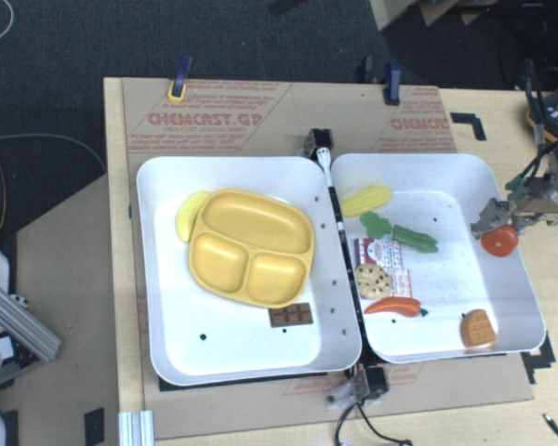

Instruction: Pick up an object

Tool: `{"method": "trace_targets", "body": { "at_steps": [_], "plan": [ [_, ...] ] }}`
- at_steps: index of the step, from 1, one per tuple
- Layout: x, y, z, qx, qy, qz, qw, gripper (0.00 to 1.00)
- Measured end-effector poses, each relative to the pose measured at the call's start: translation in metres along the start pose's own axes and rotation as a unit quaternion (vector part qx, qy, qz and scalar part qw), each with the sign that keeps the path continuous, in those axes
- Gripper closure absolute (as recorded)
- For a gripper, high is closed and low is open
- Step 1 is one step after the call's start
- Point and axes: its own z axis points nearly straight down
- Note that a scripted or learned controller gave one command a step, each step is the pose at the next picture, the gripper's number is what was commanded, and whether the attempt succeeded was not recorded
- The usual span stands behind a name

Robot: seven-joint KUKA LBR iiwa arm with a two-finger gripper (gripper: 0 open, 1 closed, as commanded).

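Observation:
My gripper reaches in from the right and hangs over the right rim of the right bin. A small red tomato sits between its fingertips, and the fingers are shut on it. In the same bin lie a yellow corn cob, a green leafy piece, a green pod, a pink snack packet, a cookie, a red chili and an orange waffle piece.
The left bin holds a yellow divided plate resting partly on a yellow banana-like piece, with a brown chocolate bar beside its front edge. Clamps sit at the board's far edge.

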Motion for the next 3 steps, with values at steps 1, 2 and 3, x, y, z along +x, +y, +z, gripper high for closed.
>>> {"method": "trace_targets", "body": {
  "at_steps": [1,2,3],
  "plan": [
    [0.052,0.014,-0.004,0.000,0.001,-0.002,1.0000,1.00],
    [0.100,0.051,-0.004,-0.001,0.001,-0.003,1.0000,1.00],
    [0.142,0.068,0.005,0.000,0.001,-0.002,1.0000,1.00]
  ]
}}
